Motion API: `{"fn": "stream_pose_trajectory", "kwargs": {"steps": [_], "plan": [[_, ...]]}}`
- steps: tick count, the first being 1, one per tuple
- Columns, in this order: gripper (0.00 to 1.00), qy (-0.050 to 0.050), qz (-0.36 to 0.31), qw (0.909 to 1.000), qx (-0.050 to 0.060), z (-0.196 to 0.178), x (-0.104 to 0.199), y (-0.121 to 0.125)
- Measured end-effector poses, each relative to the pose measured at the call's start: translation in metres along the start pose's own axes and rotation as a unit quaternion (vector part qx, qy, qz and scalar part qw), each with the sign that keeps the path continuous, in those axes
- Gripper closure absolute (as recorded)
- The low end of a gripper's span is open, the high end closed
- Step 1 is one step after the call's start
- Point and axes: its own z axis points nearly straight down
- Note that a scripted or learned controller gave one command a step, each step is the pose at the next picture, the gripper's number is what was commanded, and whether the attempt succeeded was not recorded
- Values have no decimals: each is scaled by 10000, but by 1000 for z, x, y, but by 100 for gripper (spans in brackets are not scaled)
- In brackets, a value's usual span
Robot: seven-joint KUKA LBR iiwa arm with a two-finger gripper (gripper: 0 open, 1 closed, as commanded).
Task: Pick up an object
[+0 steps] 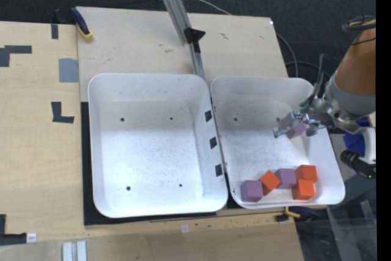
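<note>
Gripping a small purple block [297,129], claw [295,127] closed over the right bin [256,95], block's axis unclear.

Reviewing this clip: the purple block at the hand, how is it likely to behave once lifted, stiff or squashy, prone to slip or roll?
The purple block sits between the hand's fingers and keeps its blocky outline, so it is probably stiff. Its flat faces suggest it would settle, not roll, if dropped into the right bin. It looks small beside the fingers, so likely light, though an off-centre pinch might let it twist.
</note>
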Motion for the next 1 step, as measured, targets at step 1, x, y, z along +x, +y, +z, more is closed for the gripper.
{"fn": "stream_pose_trajectory", "kwargs": {"steps": [1], "plan": [[0, -13, 3, 10000, 17, 78, -35, 49]]}}
